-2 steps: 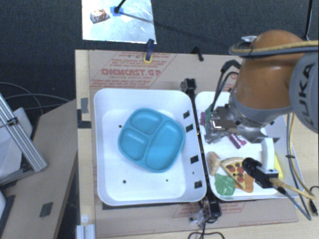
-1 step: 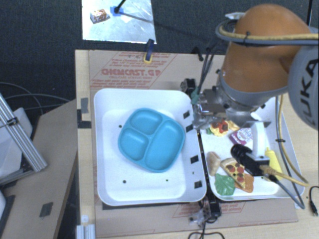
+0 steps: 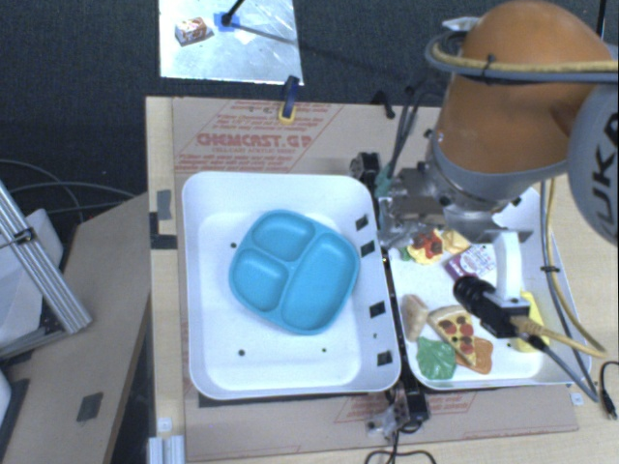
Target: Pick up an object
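Claw (image 3: pixel 411 222): parked low over the inner edge of the right bin (image 3: pixel 542 380), just beside the seam where the two bins meet. The arm (image 3: pixel 522 85) hangs right over it on my feed, so I honestly can't tell if it's open or closed, or whether it's touching anything.

Nearest thing: a small red and yellow toy (image 3: pixel 427 248), just below the claw in the view, very close to it. I can't say whether they touch.

Rest of the right bin: a purple and white packet (image 3: pixel 470 260) next to that toy, a white upright piece (image 3: pixel 508 257) further right, a tan lump (image 3: pixel 414 313) near the divider, a toy pizza slice (image 3: pixel 462 334) beside it, and a green piece (image 3: pixel 435 359) touching the pizza's lower edge.

Left bin (image 3: pixel 208 356): one blue divided plate (image 3: pixel 295 270), lying flat and a bit skewed, roughly in the middle.

Desk: the bins sit on a brown board (image 3: pixel 261 133) with red CHEMCAST lettering, and a small blue and yellow bit (image 3: pixel 288 100) is at its top edge.

Room: dark carpet (image 3: pixel 68 85) all around, a shiny silver sheet (image 3: pixel 232 51) up top with a little box (image 3: pixel 192 32) on it, and an aluminium frame (image 3: pixel 39 269) off to the left.
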`<act>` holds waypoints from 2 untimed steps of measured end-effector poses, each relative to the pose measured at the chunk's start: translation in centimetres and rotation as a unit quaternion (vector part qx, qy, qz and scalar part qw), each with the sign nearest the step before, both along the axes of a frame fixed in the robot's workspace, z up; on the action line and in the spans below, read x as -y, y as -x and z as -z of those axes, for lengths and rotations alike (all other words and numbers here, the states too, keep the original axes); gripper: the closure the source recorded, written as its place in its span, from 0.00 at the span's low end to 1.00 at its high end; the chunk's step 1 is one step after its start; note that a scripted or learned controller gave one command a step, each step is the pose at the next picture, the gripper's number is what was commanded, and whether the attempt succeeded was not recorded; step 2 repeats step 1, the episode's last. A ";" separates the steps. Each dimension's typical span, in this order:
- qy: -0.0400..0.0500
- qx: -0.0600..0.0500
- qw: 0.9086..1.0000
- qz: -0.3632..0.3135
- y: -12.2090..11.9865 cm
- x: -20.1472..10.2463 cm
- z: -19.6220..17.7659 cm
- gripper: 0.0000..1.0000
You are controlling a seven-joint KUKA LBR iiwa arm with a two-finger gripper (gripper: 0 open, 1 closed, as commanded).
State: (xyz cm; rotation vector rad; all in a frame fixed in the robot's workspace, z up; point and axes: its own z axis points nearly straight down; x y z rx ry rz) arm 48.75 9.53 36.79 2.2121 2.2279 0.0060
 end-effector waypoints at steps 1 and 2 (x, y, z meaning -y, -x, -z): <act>0.000 0.001 1.000 -0.002 -0.1 0.0 -1.1 1.00; 0.000 0.001 1.000 -0.002 -0.1 0.0 -1.1 1.00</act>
